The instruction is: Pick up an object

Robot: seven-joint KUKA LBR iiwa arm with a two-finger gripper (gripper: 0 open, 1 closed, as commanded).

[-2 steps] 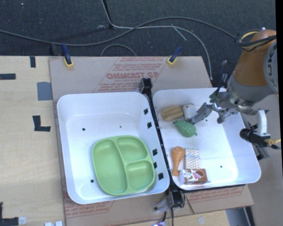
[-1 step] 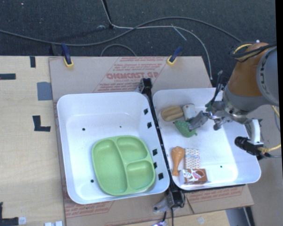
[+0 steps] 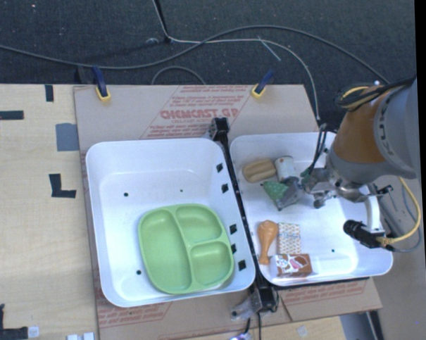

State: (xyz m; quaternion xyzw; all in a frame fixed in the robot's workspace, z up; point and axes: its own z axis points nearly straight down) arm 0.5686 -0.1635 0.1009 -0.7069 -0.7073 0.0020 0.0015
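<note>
The bench carries two shallow white bins side by side on a sheet of printed cardboard [image 3: 196, 110], which is held at its far edge by two clamps, one at the left [image 3: 101, 88] and one at the right [image 3: 263, 82]. The left bin [image 3: 114, 170] contains a green divided plate [image 3: 186, 248] with three compartments, lying flat in the near half of the bin. The right bin [image 3: 343, 255] contains the candidate objects. A tan bread-roll-shaped item [image 3: 259, 170] lies near the far left corner of this bin, with a small grey-white object [image 3: 283, 165] just beside it on the right. A dark green item [image 3: 277, 191] lies just in front of the roll. Nearer the camera, an orange drumstick-shaped item [image 3: 267, 239] lies along the divider side, a pale checked packet [image 3: 289, 236] lies just beside it, and a brown and white packet [image 3: 293, 265] rests at the near wall of the bin. The arm [image 3: 366, 134] reaches in from the right, its orange band above the wrist, and the gripper [image 3: 296, 192] is low in the far half of the right bin — directly beside the dark green item and apparently touching it. How wide the hand stands cannot be determined at this resolution, and no object can be confirmed in its hold. A black cable [image 3: 214, 39] runs across the dark floor beyond the bench.
</note>
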